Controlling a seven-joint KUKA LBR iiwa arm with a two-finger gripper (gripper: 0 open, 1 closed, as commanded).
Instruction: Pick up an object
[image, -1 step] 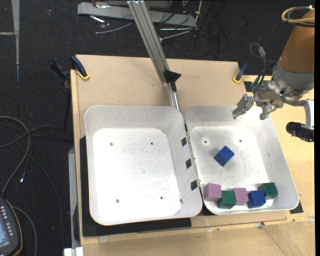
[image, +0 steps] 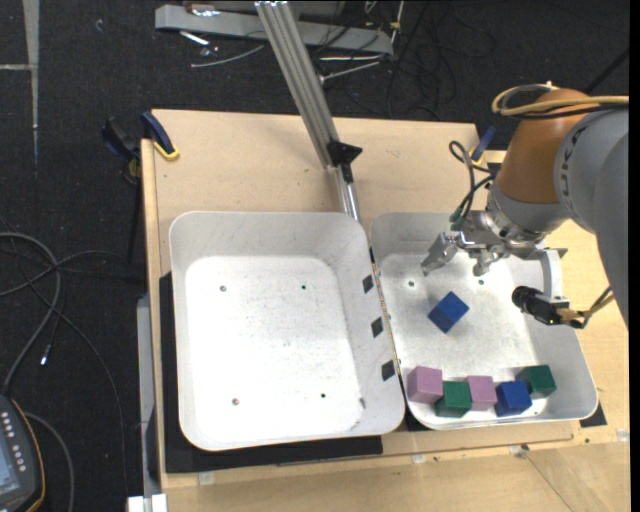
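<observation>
- Reaching in from the right of the frame, the grey arm (image: 590, 160) with its orange band (image: 535, 150) hangs over the upper part of the right bin (image: 400, 235).
- Gripper (image: 462, 255) sits above the bin floor in the upper middle of that bin; its two fingers are spread apart, one finger (image: 437, 255) pointing lower left, the other to its right. Nothing lies between them.
- Blue cube (image: 448, 311) lies alone on the bin floor, below and slightly left of the gripper, near but apart from the fingertips. It is turned at an angle to the bin walls.
- Row of blocks along the lower edge of the right bin, from left to right: purple block (image: 425, 383), dark green block (image: 455, 397), pink-purple block (image: 481, 391), blue block (image: 512, 397), green block (image: 540, 379). Neighbours touch or nearly touch; cannot tell which.
- Black cylindrical part (image: 535, 303) sticks out to the right of the gripper, over the right side of the bin.
- Left bin (image: 200, 240) fills the centre left of the frame, side by side with the right bin.
- Both bins rest on a tan wooden bench (image: 250, 160).
- Metal pole (image: 305, 85) runs from the top of the frame down to the gap between the bins.
</observation>
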